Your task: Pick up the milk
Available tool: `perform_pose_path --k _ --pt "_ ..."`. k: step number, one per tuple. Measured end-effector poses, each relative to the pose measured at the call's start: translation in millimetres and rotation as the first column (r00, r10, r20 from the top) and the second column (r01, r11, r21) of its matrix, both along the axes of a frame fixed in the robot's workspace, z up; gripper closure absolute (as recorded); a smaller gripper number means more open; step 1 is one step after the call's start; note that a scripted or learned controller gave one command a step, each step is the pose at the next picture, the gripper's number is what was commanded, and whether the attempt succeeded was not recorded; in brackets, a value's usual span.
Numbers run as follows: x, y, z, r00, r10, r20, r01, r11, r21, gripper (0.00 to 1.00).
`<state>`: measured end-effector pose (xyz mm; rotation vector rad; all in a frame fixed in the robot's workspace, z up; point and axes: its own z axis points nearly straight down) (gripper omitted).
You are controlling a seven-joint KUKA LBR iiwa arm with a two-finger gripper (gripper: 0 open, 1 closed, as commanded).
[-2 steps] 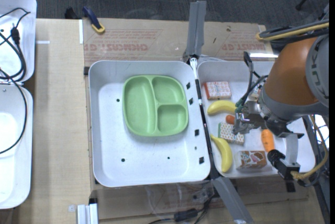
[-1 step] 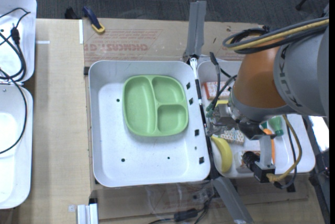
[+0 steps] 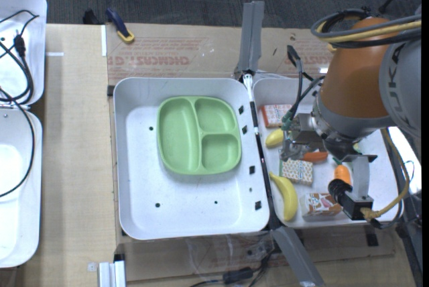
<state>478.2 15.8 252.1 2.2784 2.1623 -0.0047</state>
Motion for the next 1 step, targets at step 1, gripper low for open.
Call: perform_pose_path --k 1 --pt "1.4 40.8 -62.0 0.942 0.336 -0.003 -0.336 0.942 0.003 1.00"
